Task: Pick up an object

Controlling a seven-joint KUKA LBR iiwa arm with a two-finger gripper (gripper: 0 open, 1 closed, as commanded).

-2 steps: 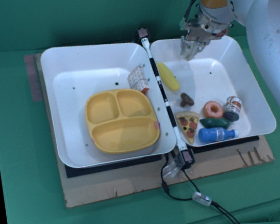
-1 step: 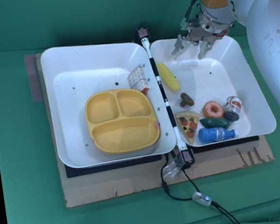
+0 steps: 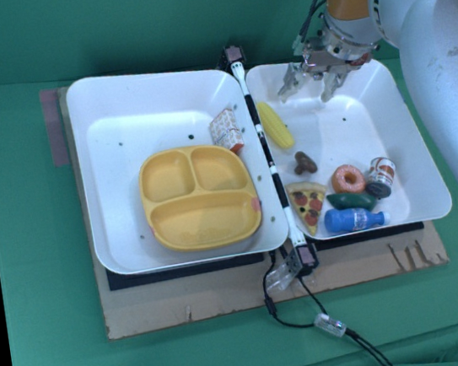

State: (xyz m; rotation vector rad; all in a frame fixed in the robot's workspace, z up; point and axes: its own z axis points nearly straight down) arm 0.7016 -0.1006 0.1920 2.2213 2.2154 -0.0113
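Toy food lies below the gripper (image 3: 309, 82), which hangs over the far end of the right bin (image 3: 403, 122) with its fingers spread apart and nothing between them. Going left to right: a yellow corn cob (image 3: 275, 124) down-left of the gripper, a pizza slice (image 3: 307, 204), a brown lump (image 3: 303, 162), a blue bottle (image 3: 353, 219), a donut (image 3: 348, 178) and a can (image 3: 380, 173) further below. Both white bins sit on cardboard over green cloth. Far left, the other bin (image 3: 107, 111) holds a yellow divided tray (image 3: 199, 196).
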